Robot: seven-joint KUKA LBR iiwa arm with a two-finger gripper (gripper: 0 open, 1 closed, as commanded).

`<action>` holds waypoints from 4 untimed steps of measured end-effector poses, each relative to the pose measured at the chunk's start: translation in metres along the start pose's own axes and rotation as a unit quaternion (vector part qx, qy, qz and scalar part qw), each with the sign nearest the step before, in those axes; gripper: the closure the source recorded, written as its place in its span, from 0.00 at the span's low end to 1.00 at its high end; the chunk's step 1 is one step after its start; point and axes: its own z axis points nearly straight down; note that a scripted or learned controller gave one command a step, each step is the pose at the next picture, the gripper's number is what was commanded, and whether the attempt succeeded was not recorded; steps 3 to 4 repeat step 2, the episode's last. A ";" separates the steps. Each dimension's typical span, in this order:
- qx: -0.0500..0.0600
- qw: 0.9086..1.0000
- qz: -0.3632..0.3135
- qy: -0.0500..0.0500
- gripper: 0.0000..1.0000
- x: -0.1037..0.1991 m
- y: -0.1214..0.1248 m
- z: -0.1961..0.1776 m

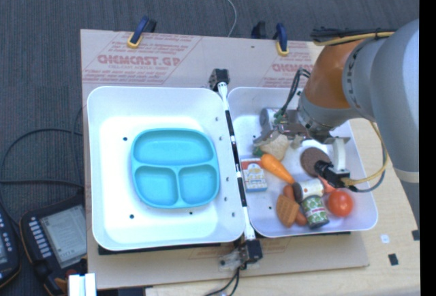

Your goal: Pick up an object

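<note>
The big grey arm [381, 83] is stretched over the right bin [364, 219]. The gripper [276, 125] is lowered near the carrot [278, 168]; nothing is seen held. It cannot be told how wide it is opened. A grab is judged next.

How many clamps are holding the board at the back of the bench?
3: a blue clamp at the board's back left, a dark clamp and another blue clamp side by side near the back right. The arm may hide others.
</note>
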 end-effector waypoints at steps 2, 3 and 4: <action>0.003 1.000 0.000 0.001 1.00 0.048 -0.055 -0.097; 0.003 1.000 0.000 0.001 1.00 0.048 -0.055 -0.097; 0.003 1.000 0.000 0.001 1.00 0.048 -0.055 -0.097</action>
